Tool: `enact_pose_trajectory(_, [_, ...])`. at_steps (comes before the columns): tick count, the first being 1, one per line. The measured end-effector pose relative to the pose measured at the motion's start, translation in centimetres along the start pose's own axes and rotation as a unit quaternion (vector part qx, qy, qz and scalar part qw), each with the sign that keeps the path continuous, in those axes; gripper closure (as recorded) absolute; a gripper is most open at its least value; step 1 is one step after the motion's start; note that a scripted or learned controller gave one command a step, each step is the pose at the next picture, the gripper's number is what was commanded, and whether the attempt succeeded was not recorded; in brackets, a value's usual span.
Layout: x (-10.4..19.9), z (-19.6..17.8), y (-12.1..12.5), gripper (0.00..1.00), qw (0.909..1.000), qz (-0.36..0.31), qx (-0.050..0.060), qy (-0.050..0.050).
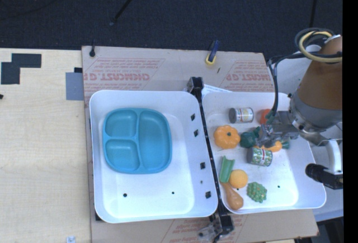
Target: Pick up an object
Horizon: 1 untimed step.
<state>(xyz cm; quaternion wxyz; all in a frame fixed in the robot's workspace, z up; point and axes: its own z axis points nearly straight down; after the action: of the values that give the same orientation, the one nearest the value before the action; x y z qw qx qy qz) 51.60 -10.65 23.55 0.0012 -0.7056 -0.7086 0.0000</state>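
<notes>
The right bin (302, 194) holds several toy foods: a small tin can (241, 115) lying on its side, an orange pumpkin (226, 137), a green-labelled can (260, 156), a green stick-shaped piece (226, 169), an orange ball (239, 179), a tan pear-like piece (233, 198) and a green grape bunch (257, 192). My gripper (270, 134) hangs low over the bin's right middle, just above the green-labelled can and beside a dark green item (250, 139). Its fingertips are lost among the objects there.
The left bin (112, 203) holds a blue divided plate (137, 141). A black divider (202, 141) runs between the bins. A blue and yellow clamp (212, 53) sits on the cardboard at the back. The arm's orange-banded body (321, 82) covers the right bin's far right corner.
</notes>
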Motion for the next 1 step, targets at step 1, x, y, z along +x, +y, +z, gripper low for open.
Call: enact_pose_trajectory(1, [4.98, -0.64, 1.70, 1.00, 1.0000, -0.001, 0.000, 0.000])
